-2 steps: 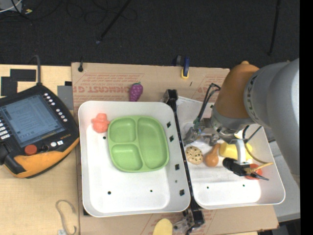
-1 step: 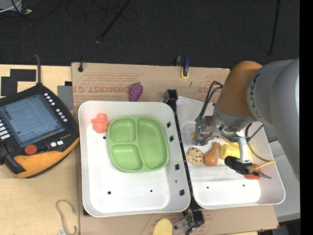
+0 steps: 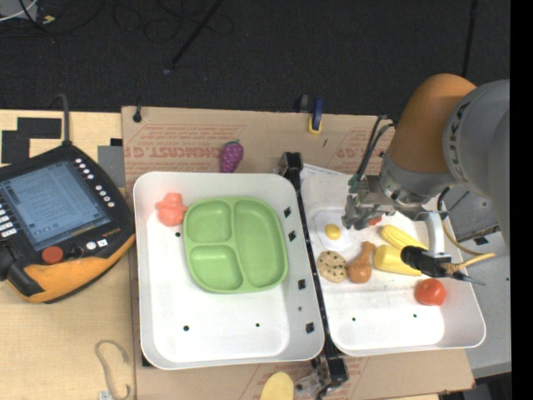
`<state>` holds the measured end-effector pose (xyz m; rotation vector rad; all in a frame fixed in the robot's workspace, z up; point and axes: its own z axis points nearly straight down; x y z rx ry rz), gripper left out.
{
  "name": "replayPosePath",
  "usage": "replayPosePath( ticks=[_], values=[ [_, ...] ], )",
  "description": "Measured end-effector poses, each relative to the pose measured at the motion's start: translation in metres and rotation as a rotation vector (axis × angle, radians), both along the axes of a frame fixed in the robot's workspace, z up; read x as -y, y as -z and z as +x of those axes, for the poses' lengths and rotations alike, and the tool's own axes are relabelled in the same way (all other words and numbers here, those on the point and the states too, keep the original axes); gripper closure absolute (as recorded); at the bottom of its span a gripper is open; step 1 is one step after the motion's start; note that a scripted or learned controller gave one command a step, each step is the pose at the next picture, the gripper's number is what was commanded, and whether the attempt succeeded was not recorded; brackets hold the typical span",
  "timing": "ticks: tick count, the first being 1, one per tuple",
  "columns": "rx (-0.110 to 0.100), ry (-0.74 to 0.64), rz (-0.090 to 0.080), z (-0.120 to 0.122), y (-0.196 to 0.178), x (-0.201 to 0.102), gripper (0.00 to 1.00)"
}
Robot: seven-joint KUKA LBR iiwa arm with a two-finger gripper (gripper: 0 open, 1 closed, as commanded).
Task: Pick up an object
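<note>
Gripper [image 3: 360, 216] sits low over the right bin [image 3: 391, 336], upper-left area; finger state cannot be told. Below it lie a small yellow piece [image 3: 333, 232], cookie [image 3: 331, 266], drumstick [image 3: 362, 263], corn [image 3: 401, 238] and tomato [image 3: 430, 292]. Green divided plate [image 3: 235, 246] occupies the left bin [image 3: 216, 340].

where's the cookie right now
The cookie lies in the right bin, near its left wall, just left of the brown drumstick and below the small yellow piece.
</note>
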<state>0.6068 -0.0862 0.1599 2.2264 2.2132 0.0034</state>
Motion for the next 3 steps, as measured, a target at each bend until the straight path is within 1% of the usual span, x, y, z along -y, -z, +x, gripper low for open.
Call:
replayPosePath(
  ticks=[1, 2, 3],
  values=[
    [0.001, 0.002, 0.0, -0.006, -0.061, 0.005, 1.0],
    [-0.004, 0.002, 0.001, -0.006, -0.068, 0.007, 1.0],
    [-0.008, -0.008, 0.003, -0.025, -0.06, -0.04, 1.0]
  ],
)
